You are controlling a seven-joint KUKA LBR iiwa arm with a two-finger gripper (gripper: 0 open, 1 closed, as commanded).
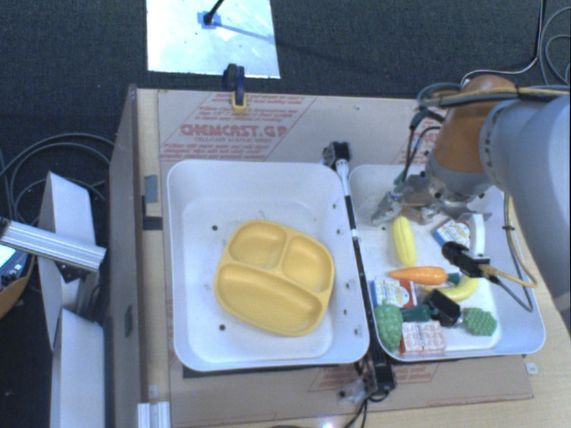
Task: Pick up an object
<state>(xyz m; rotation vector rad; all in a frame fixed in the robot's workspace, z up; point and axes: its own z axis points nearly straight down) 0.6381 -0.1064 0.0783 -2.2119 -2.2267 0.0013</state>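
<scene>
1. You see the gripper (403,201) low in the back part of the right bin (535,328), hanging from the grey arm (526,141) with its orange band (464,136).
2. Its fingers are spread a little, and nothing sits between them; whether they touch the bin floor, you cannot tell.
3. Take the corn cob (404,240) as your landmark: it lies just in front of the gripper, close to it but apart.
4. Just in front of the corn cob lies the carrot (419,275), pointing sideways, and to the right of the carrot is a banana (464,287).
5. To the right of the corn cob there is a small white carton (452,233), partly under the arm.
6. In front of the corn cob, near the bin's front wall, you find a green vegetable (389,323), a red-and-white box (423,337) and a green broccoli piece (480,321).
7. To the left of the corn cob, across the bin walls, the left bin (192,239) holds a yellow divided plate (275,276).
</scene>
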